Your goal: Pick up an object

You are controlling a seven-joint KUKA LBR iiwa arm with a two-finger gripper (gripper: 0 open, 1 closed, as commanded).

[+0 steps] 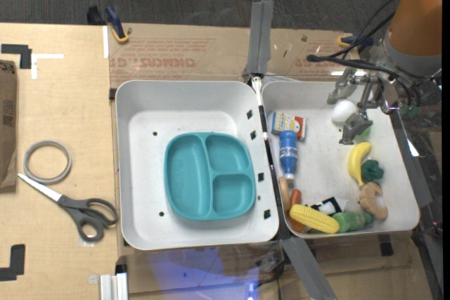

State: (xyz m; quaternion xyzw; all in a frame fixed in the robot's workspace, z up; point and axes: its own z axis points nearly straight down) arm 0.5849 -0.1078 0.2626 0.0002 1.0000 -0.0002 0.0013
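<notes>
My gripper (351, 124) hangs over the back right part of the right bin (401, 151), below the orange-banded wrist. A small white round object (342, 111) lies right against the gripper's left side; I cannot tell if it is gripped or lying on the bin floor. A yellow banana (358, 161) and a green piece (372, 170) lie just in front of the gripper. A blue bottle (288, 152) and a small red, white and blue carton (289, 124) lie to its left.
A corn cob (313, 218), a green vegetable (356, 221), a tan piece (373, 200) and an orange piece (289, 194) crowd the right bin's front. The left bin (133, 151) holds a teal divided plate (209, 175). Scissors (70, 205) and a tape roll (47, 160) lie on the bench at left.
</notes>
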